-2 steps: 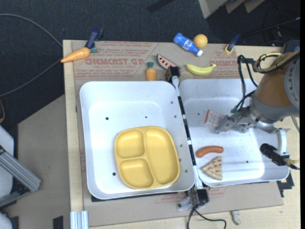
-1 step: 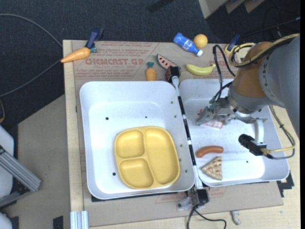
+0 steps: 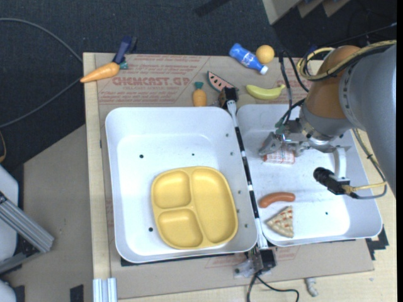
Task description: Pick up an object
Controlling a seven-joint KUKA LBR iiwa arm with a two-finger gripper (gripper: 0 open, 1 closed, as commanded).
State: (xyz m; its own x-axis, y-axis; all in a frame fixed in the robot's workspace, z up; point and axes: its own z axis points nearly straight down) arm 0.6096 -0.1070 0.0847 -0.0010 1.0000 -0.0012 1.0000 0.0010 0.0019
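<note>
Camera view, bench from above.

Item 1, gripper (image 3: 279,145): hanging low in the right bin (image 3: 362,216), toward its 11 o'clock corner, directly over a small white-and-red packet (image 3: 279,158). Whether the claw is open, closed or gripping, I cannot tell.

Item 2, packet, count one: lying flat on the bin floor, just at 6 o'clock of the gripper. Judged light, thin and slightly crushable; probably taking best across its short edges.

Item 3, sausage (image 3: 277,199), one, and pizza slice (image 3: 281,221), one: sitting toward the bin's 7 o'clock. Likely light, stiff toys; the sausage is looking smooth and prone to roll.

Item 4, left bin (image 3: 126,168): holding one yellow divided plate (image 3: 194,205).

Item 5, bench at 12 o'clock: one carrot (image 3: 101,73), one banana (image 3: 264,92), one blue bottle (image 3: 247,58).
</note>
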